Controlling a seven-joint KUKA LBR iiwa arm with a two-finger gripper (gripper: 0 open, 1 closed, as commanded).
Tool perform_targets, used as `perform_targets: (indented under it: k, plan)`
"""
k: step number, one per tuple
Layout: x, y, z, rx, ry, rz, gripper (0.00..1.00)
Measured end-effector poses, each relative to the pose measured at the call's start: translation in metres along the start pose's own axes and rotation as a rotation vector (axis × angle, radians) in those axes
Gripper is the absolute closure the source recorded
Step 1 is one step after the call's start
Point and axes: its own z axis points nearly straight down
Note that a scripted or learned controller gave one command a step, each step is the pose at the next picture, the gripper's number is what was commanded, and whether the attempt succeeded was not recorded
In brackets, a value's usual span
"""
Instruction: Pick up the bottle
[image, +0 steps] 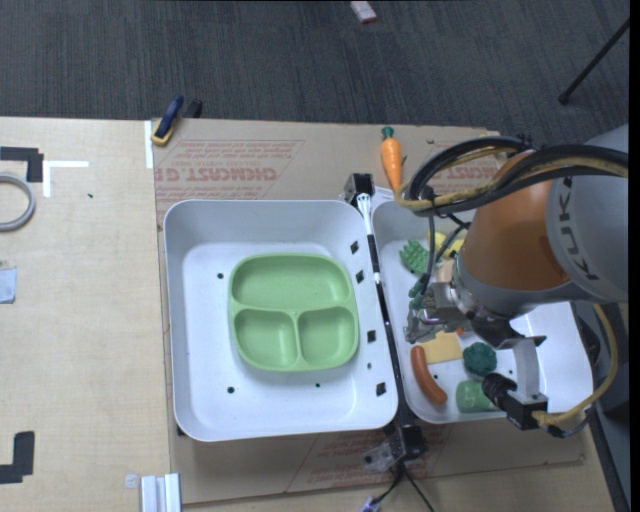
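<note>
So, big stuff first: the wooden bench (80, 350) has a sheet of cardboard (230, 165) on it, and the two white bins sit on that. The grey-and-orange arm (510, 240) comes in from the right and hangs over the right bin (550, 330), covering a good part of it. The left bin (180, 300) has a light green divided plate (295, 310) in the middle.

The gripper (428, 322) is down low near the right bin's left wall. Honestly can't tell if it's spread or pressed together, it's just a dark metal blur from up here.

Small things in the right bin: a red sausage (428, 373), a yellow block (443, 348), a dark green lump (478, 357), a pale green piece (472, 395) and a leafy green bit (412, 255). Which of these is the bottle, I can't tell.

A toy carrot (391, 160) lies on the cardboard behind the bins.
</note>
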Motion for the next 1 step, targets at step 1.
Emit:
perform_targets:
  k: [1]
  plan:
    - [0.0807,0.0079,0.0,0.0,-0.001,0.269,1.0]
